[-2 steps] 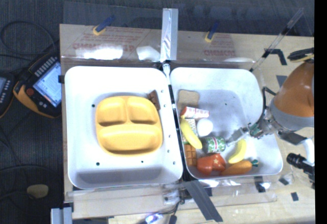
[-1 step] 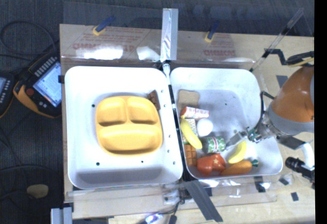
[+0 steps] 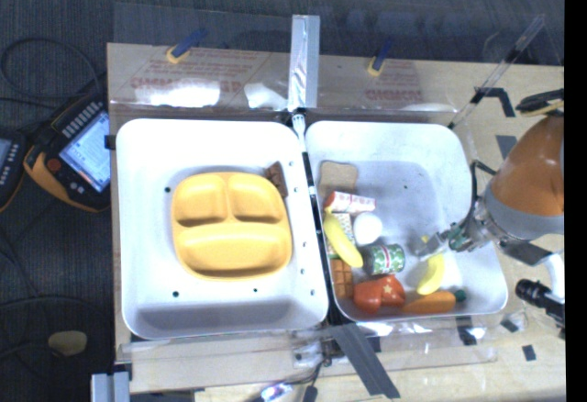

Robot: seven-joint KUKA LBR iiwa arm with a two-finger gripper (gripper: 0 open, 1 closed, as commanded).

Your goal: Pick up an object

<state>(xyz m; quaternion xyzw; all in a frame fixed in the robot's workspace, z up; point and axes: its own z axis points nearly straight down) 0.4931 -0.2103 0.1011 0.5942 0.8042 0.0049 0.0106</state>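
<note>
- The hand [image 3: 438, 244] sits low in the right bin [image 3: 404, 161], near that bin's right wall, at the end of the grey arm [image 3: 527, 194] that comes in from the right with its orange band above the wrist.
- I cannot tell whether the hand is released or clenched; the metal parts there are too small and blurred, and nothing can be seen between them.
- Just below the hand, touching it or nearly so, lies a small yellow banana piece [image 3: 431, 275]. It is the nearest thing, so I judge it the likeliest one to be picked up.
- Its long axis runs from upper right to lower left, at a slant to the bin's walls, so a grip would best close across that line.
- Just under it an orange carrot [image 3: 427, 304] lies flat along the bin's near wall, beside a red pepper [image 3: 371, 293].
- Farther to the left of the hand are a green can [image 3: 385, 258], a white egg [image 3: 368, 228], a longer yellow banana [image 3: 341, 241] and a red and white carton [image 3: 349, 202].
- The left bin [image 3: 147, 161] holds a yellow divided tray [image 3: 232, 223], well apart from the hand.
- Both bins rest on the desk [image 3: 404, 79].
</note>
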